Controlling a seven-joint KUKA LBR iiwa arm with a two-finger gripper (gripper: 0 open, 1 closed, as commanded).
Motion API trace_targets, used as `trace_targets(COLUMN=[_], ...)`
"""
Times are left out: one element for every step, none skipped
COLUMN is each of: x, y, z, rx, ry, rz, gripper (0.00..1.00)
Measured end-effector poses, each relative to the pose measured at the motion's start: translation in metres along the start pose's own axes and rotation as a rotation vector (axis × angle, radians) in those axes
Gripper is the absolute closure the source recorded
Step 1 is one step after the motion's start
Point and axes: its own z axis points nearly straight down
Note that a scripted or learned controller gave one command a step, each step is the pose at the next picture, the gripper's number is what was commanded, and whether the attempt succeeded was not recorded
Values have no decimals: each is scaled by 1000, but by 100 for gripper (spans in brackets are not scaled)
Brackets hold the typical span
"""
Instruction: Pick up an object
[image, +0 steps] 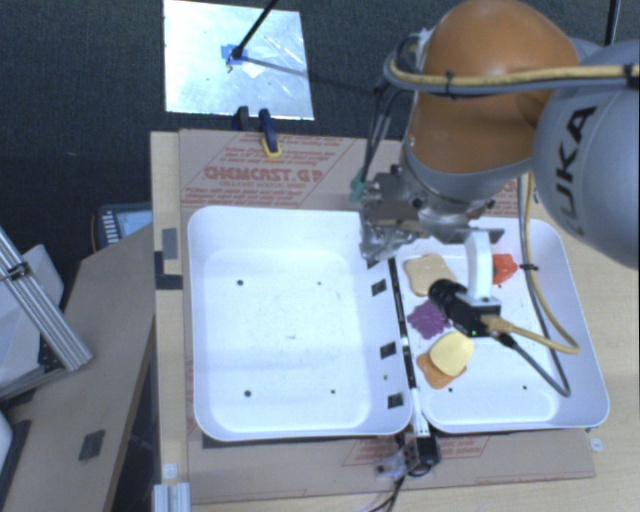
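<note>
Several small objects lie in the right bin (560, 400): a tan piece (425, 272), a purple one (428, 318), a yellow one (452, 352) overlapping an orange one (430, 372), and a red one (503, 267) partly behind the arm's white fitting. My gripper (380, 245) hangs over the ridge between the two bins, just left of the tan piece. The arm's large orange and grey body covers the bin's far side. I see nothing held under the gripper.
The left bin (215, 300) lies beside the right one, on brown cardboard (260, 170). A black and white fitting with cables (470, 305) hangs over the right bin. A shiny sheet (238, 60) lies behind. A metal rail (35, 300) stands at the left.
</note>
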Motion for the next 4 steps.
trace_targets(x=[-38,12,68,66], y=[-39,-40,-48,17], z=[-40,-131,-177,-27], rx=[-7,-16,-10,5], ry=[0,4,3,-6], rz=[11,1,1,12], gripper=[100,100,100,100])
